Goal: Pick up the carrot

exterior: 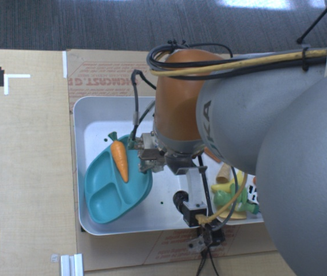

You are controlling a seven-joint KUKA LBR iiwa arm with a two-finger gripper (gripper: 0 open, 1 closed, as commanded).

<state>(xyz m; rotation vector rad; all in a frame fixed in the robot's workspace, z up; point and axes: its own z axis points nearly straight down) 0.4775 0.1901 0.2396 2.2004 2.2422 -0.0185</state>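
At the gripper (152,156): cannot tell whether the jaws stand wide or narrow, tucked as they are beneath the wrist and its metal fittings. Sits low in the white bin (86,125), just beside the right rim of the blue plate (109,203). No sign of anything held.

Just to its left: the carrot (120,161), lying on the upper part of that plate, green top toward the far wall of the bin, orange tip pointing down toward the ridge between the plate's compartments. Appears close to the gripper, though touching or apart cannot be made out from this slant.

Further right, near the bin's right side: a cluster of yellow and green toys (232,197), well apart from the carrot. Above everything, the orange band (178,96) of the arm and a loop of black and yellow cables (209,62).

Judging the risks:
- Could close beside the carrot rather than around it, being offset to its right.
- Could catch the plate's raised rim and tip or drag the plate, rolling the carrot off.
- Could pinch near the tapered tip, where a smooth narrowing body likely squirts out.
- Best to grip across the thicker middle.
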